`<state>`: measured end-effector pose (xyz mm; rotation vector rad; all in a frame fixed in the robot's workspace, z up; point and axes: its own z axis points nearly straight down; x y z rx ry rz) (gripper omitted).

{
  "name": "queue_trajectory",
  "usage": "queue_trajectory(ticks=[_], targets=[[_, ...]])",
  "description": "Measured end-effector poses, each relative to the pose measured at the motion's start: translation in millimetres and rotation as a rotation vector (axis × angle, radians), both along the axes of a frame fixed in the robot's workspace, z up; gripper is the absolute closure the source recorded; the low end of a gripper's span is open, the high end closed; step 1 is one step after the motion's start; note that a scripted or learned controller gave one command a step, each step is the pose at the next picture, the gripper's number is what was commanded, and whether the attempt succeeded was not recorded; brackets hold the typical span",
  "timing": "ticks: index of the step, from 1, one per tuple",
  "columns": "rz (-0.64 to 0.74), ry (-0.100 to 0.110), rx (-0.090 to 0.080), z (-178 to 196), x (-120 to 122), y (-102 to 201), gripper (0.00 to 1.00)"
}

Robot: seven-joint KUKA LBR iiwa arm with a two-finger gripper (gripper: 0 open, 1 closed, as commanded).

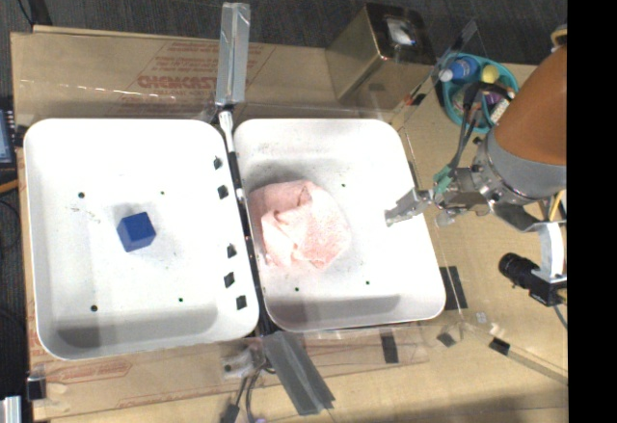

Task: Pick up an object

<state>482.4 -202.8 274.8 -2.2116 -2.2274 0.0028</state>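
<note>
Pink cloth (301,224), crumpled into a loose mound, lies on the floor of the right bin (386,146), to the left of your gripper (403,212) and apart from it, with bare white floor between the two. You see the gripper at the right bin's right wall, about halfway along it, its grey tip pointing left over the rim into the bin. Nothing sits at that tip; whether it is spread or closed you cannot tell from this slanted overhead view. Just behind the gripper, to its right, the wrist carries teal fittings and thin cables, and beyond those the arm (540,122) rises with its orange band at the frame's right side. Farther left of the gripper, past the cloth, the two bins meet along a dividing edge with small black clips. Beyond that edge, well apart from the gripper, a blue cube (137,230) rests alone on the floor of the left bin (48,151), roughly at mid-height and nearer that bin's left wall. Farthest up from the gripper, outside the bins, a tan box (371,55) stands on the bench behind the right bin, and a grey upright bar (232,55) stands behind the seam between the bins.
</note>
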Motion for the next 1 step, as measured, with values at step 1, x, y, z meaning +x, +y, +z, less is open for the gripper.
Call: queue_trajectory(ticks=[1], targets=[[-0.07,0.003,0.0,-113.8,34.9,69.3,0.0]])
